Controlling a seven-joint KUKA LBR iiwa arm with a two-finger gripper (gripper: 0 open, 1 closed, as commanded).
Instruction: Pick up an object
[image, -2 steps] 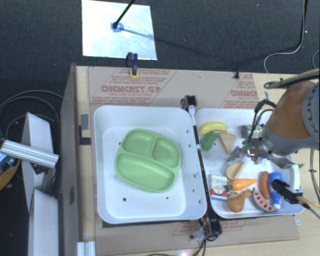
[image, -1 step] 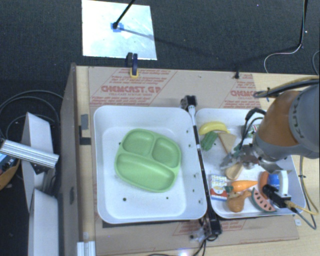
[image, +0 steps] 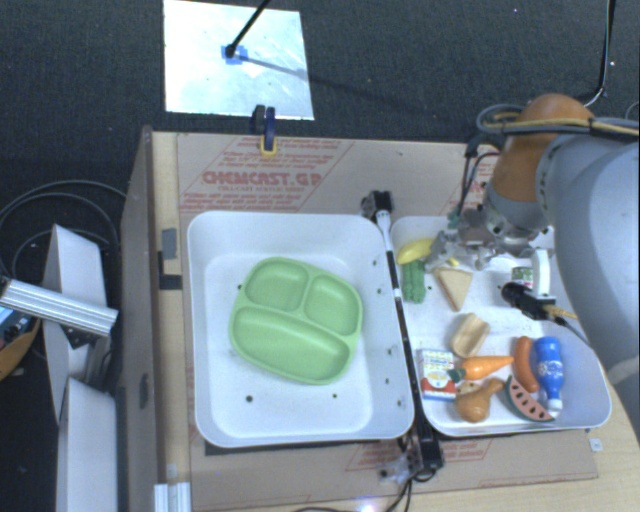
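Bench bins (image: 215, 300): green tray (image: 296, 320), toy food (image: 470, 375)

- The gripper (image: 462, 250) hangs low over the far end of the right-hand bin (image: 590, 400).
- A cheese wedge (image: 455, 287), pale tan and triangular, lies flat just below the gripper, on the viewer's side.
- A yellow banana (image: 414, 250) lies just beside the gripper, toward the other bin.
- A green vegetable (image: 413, 283) lies lengthwise along the bin wall, near the banana.
- A bread piece (image: 468, 334) lies nearer the viewer, past the cheese.
- An orange carrot (image: 483, 367), a small printed box (image: 437, 373) and a brown drumstick (image: 475, 399) are clustered well apart from the gripper.
- A watermelon slice (image: 526, 396), a red sausage (image: 524, 361) and a blue bottle (image: 548, 368) lie at the near corner.
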